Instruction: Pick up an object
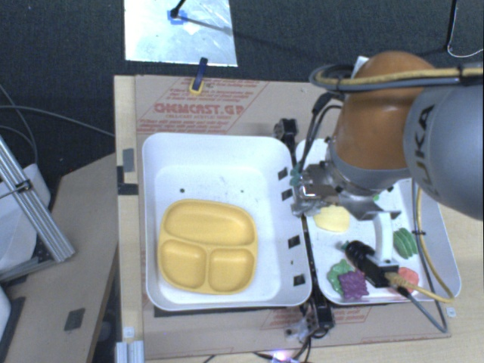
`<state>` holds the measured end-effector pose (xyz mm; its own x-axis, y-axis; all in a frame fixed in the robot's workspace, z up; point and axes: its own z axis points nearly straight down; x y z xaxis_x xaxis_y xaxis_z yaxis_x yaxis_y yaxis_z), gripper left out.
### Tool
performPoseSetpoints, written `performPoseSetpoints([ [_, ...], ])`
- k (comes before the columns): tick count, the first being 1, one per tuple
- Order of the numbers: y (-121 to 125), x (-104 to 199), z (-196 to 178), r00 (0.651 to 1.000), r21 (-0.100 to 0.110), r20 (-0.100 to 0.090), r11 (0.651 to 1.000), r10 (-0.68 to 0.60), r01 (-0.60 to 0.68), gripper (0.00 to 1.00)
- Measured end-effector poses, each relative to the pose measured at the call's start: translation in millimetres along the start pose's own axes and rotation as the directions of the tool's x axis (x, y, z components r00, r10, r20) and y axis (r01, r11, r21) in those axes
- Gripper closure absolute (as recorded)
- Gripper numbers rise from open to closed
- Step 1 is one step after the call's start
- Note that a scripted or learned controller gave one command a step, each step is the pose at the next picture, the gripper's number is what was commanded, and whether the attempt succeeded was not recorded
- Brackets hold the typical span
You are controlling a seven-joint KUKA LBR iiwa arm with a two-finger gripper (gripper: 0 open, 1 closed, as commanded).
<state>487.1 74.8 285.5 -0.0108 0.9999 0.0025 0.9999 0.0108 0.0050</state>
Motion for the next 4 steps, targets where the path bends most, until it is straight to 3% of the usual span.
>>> performPoseSetpoints([
  [1,-2.3,31.0,107.0,1.000,0.012,0.002,1.000,0.003,-0.003,1.00],
  [2,23.4,81.2,-121.3,1.000,-0.015,-0.005,1.000,0.001,-0.001,1.00],
  [3,22.1,78.9,-122.6,1.000,0.001,0.002,1.000,-0.001,0.001,1.00],
  [4,22.8,79.1,-133.1,1.000,0.000,0.002,1.000,-0.008,0.008,1.00],
])
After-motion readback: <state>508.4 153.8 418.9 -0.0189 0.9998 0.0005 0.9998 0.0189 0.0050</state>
